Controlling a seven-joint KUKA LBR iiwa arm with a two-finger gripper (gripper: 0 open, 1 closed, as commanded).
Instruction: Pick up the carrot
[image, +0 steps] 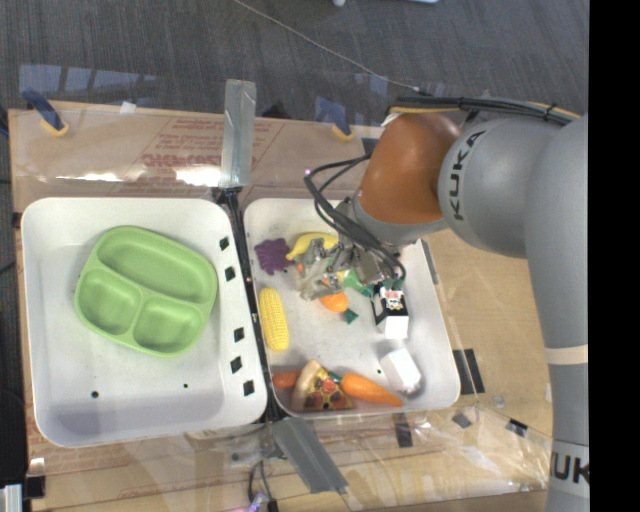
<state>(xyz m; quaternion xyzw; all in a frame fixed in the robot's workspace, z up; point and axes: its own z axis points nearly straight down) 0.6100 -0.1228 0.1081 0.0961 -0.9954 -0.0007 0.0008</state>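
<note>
The grey arm (520, 130) is reaching in from the right, its orange band (405, 170) hanging over the far edge of the right bin (440, 350), with black cables looping off the wrist. The left bin (40, 300) is sitting just beside it, the two rims touching along the middle, and it is carrying a green divided plate (148, 290) that is lying tilted toward its far left corner.

In the right bin, the gripper (335, 272) is hovering low in the far half, near the middle of the bin (how far its jaws are spread I cannot tell, since the wrist and cables are covering them), and nothing can be seen held in it. The carrot (370, 390) is lying flat along the near edge of the right bin, well apart from the gripper, its thick end touching a pizza slice (318, 388) toward the near left corner. A corn cob (273, 318) is lying along the left wall. A banana (310, 243) and a purple bunch of grapes (271, 254) are resting near the far left corner. A white block (402, 368) is sitting near the right wall, just beyond the carrot's tip. A small orange piece (335, 302) is lying just under the gripper.
</note>
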